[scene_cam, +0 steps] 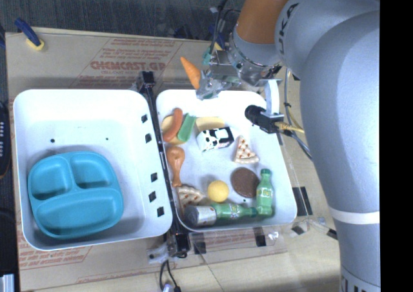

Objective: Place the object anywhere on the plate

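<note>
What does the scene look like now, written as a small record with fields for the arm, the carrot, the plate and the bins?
gripper: above the far rim of the right bin
carrot: orange, at the gripper, over the bench beyond the bin; a grasp cannot be confirmed
plate: blue, with compartments, in the left bin, nothing on it
left bin: holds the plate
right bin: holds toy foods, among them a lemon and a pizza slice
task state: not yet done
</note>
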`<state>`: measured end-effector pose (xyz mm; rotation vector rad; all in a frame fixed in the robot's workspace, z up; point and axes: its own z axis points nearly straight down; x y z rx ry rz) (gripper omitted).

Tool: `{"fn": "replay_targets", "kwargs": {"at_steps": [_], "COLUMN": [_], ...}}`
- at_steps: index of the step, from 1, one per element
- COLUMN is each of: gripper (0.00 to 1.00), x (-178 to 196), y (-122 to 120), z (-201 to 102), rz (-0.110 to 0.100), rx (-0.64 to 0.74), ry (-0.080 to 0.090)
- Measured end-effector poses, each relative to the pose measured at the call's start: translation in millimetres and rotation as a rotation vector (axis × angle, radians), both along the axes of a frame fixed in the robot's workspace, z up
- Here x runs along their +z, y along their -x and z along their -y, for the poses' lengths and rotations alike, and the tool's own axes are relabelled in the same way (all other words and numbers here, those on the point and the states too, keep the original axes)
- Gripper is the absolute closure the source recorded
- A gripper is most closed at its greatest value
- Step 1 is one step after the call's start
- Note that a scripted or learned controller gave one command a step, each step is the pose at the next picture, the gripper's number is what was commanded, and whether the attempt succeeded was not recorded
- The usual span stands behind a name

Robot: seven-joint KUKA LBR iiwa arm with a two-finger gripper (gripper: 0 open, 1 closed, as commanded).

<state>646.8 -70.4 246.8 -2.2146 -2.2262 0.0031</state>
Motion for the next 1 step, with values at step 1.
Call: {"fn": "replay_targets", "kwargs": {"at_steps": [1], "gripper": [1.0], "x": [184.1], "y": [-10.2], "z": [11.4], "rz": [0.01], "rx": [-0.001], "ry": [0.002]}}
